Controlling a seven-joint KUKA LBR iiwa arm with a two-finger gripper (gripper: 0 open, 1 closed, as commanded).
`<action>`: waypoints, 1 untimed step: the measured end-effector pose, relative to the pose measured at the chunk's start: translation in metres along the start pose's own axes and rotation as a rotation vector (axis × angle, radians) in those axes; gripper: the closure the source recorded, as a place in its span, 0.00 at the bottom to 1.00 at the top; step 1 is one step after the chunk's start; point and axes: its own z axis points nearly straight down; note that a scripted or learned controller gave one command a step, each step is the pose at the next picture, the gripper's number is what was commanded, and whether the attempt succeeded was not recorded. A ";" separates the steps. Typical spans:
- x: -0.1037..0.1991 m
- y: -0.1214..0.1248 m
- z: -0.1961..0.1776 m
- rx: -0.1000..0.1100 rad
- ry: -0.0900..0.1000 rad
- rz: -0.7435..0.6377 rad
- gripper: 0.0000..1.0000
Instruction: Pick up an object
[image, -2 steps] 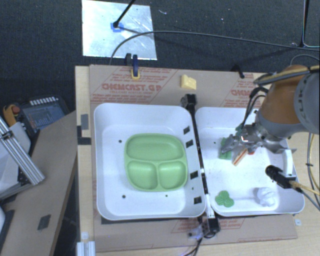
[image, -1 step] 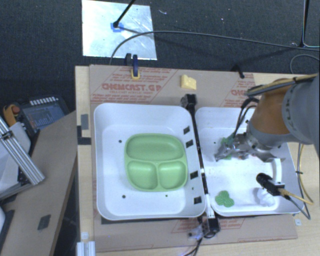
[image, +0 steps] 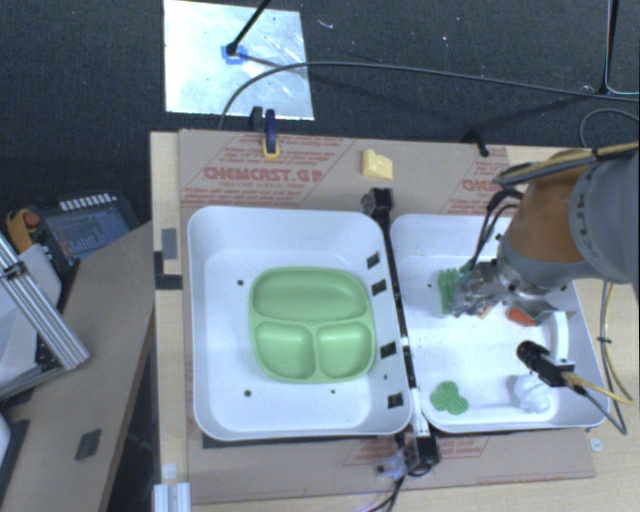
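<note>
While the green divided plate (image: 307, 325) sits alone in the middle of the left bin (image: 215, 260), the claw (image: 468, 293) hangs low in the right bin (image: 425, 235), against a green object (image: 448, 289); how far it is open cannot be told. Right of it lies an orange piece (image: 520, 317), and along the near wall a green round thing (image: 449, 399) and a white lump (image: 531, 393), leaving bare floor mid-bin.

Overhead slant onto both bins (image: 300, 225)
</note>
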 end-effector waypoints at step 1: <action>0.004 0.006 -0.045 -0.003 0.000 -0.004 1.00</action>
